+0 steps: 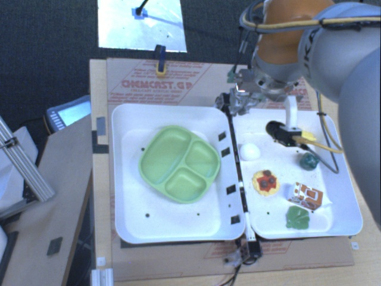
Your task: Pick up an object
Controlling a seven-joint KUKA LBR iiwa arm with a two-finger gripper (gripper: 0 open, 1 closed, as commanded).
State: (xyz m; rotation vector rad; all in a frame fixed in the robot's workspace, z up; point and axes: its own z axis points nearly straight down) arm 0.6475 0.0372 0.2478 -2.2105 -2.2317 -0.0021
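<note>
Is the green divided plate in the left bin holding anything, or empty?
Empty. The green divided plate lies right side up in the left bin, and all three compartments show bare green.

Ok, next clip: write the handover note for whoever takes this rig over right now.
Tool: over the far end of the divider between the bins, no object seen in it.
Left bin: green divided plate.
Right bin: white egg, toy pizza, printed box, green piece, teal piece, all lying loose.
Done: nothing picked.
Left: grasp one object and lift it.
</note>
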